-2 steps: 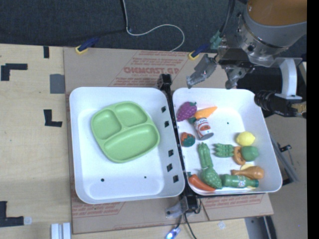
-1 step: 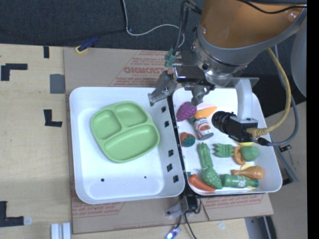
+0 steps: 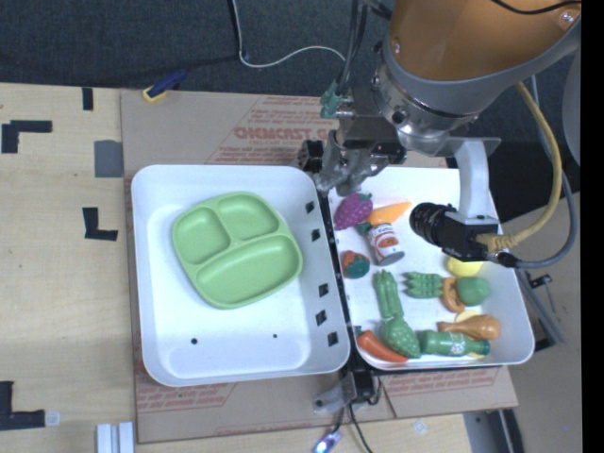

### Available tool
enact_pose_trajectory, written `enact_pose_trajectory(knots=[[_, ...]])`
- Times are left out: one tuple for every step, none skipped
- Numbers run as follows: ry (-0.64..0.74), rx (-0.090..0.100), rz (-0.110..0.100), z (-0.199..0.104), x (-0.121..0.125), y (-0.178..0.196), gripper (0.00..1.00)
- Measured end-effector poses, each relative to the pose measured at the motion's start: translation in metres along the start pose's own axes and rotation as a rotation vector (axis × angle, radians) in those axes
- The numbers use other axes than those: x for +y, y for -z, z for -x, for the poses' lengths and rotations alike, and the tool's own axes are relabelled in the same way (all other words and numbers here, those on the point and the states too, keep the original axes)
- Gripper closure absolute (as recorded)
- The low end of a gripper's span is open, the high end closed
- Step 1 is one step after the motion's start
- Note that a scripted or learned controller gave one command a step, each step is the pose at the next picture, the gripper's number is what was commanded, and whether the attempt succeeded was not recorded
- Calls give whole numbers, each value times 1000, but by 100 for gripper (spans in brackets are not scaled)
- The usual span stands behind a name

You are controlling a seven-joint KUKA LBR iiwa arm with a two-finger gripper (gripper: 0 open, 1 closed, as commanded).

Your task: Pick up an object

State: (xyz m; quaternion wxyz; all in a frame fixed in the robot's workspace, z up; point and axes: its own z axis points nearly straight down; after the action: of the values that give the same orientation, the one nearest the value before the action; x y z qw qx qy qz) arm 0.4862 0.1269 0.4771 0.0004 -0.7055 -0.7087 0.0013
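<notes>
Lying along the right bin's (image 3: 517, 343) near rim are a carrot (image 3: 376, 345), a green bottle (image 3: 453, 344) and a drumstick (image 3: 474, 327). Further in, more toys are crowded together: a green pod (image 3: 387, 293), a small can (image 3: 384, 242) and purple grapes (image 3: 352, 210). A green divided plate (image 3: 238, 247) is seen in the left bin (image 3: 156, 347), with bare floor around it. At the bins' far edge the pincer (image 3: 342, 170) is poised just above the grapes; whether its fingers are apart cannot be told.
</notes>
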Motion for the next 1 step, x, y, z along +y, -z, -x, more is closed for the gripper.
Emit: enact_pose_trajectory(knots=[[-5,-4,-17,7,-5,-156,100]])
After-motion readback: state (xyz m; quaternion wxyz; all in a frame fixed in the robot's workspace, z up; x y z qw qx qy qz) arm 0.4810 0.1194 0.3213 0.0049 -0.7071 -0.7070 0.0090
